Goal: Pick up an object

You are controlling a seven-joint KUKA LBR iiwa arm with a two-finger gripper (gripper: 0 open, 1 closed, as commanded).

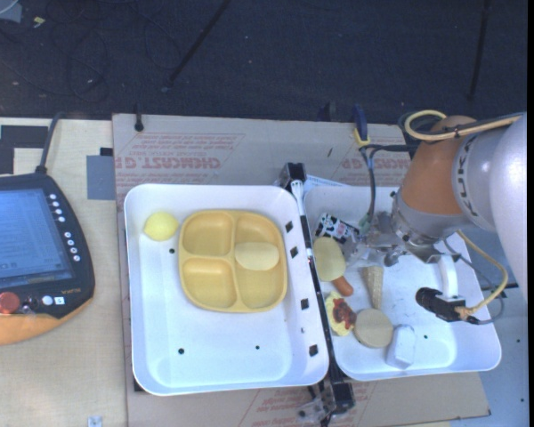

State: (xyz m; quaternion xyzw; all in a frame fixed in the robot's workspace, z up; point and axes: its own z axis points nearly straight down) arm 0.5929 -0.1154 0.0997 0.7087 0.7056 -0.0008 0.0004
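The gripper (376,245) hangs low in the upper middle of the right bin (481,350), at the end of the arm (481,185) coming in from the right of the frame. From here I cannot tell whether it is open or closed, and I see nothing held in it.

There are dark letters on the arm's grey casing beside the orange band, too cut off to read. The cardboard (249,154) under both bins has red print running upside down along its upper edge, and I can't make the words out.

The loose things in the right bin sit left of and below the gripper. A cone (373,285) lies just below it, apart from it. A pale oval (328,258) lies near it on the left, with a small black-and-white piece (335,229) above that. Below the oval is a short orange sausage (342,286), then a red-and-yellow piece (341,314). A tan disc (372,327) and a white block (400,345) sit side by side near the bin's lower edge.

The left bin (214,363) holds a yellow ball (160,226) in its upper left corner and a yellow divided plate (209,278). A cream lump (256,256) lies in the plate's upper right compartment.

At the far left of the frame lies a pendant (27,238) with a lit screen.
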